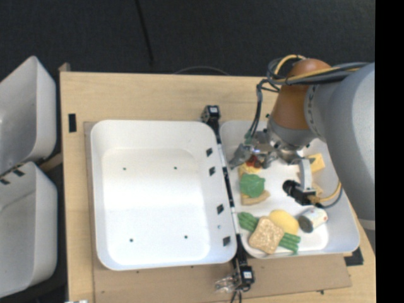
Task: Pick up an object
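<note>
Grey arm (344, 115) in from right, orange-banded wrist bent down, tool (255, 160) low, pointing left.

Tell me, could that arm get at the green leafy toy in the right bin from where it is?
Probably yes. The gripper hangs just above the green leafy toy, which lies uncovered on a tan piece, with nothing between them.

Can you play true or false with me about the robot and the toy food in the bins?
1. The robot's hand is over the right bin. True.
2. All the toy food lies in the left bin. False: it lies in the right bin.
3. A green leafy toy sits just below the hand. True.
4. The cracker is at the top of the bin. False: it lies near the bottom edge, beside the yellow lemon.
</note>
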`<control>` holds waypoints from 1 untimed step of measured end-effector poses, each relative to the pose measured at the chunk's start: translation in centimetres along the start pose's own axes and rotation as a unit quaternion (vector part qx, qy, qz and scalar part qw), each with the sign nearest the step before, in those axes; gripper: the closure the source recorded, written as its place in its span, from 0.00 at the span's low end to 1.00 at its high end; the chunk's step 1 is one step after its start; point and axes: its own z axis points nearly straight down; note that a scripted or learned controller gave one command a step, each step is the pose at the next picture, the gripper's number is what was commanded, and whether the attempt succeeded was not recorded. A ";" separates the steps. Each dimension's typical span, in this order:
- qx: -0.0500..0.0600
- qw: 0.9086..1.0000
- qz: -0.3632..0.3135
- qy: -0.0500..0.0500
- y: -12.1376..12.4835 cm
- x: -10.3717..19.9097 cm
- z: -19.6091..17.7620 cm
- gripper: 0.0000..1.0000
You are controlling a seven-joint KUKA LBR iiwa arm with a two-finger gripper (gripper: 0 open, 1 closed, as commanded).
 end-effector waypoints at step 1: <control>-0.001 1.000 0.000 0.000 4.4 -0.1 0.0 0.00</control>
